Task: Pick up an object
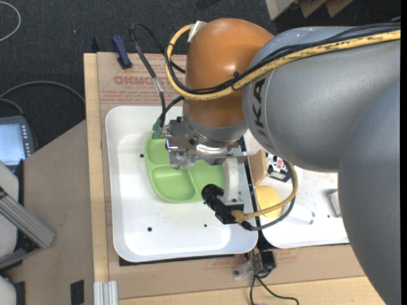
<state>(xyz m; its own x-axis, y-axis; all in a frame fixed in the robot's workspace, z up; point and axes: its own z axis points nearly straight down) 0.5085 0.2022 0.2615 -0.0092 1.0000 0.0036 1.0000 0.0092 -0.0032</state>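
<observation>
- Grey arm [331,94], with orange band [219,68] above the wrist: reaching in from the right and bent steeply down over the bins, probably so the tool meets its target from straight above.
- Brown worktop [95,170]: carrying the two white bins side by side, within the arm's reach.
- White bin on the view's left [127,221]: shallow-walled, apparently to keep loose things from sliding off.
- White bin on the view's right [311,234]: largely covered by the arm.
- Green compartment tray [170,188]: the likely thing to pick, lying flat in the left-hand bin toward its far right part, half hidden under the wrist.
- Gripper [180,152]: lowered onto the tray's far compartment, near a raised divider, probably because a thin wall gives something to pinch. Open or closed: cannot tell, since the tip is hidden. No sign of the tray lifted; judged as the grasp attempt itself.
- Yellow rounded object [268,199]: at the right-hand bin's near-left edge, apart from the tool.
</observation>
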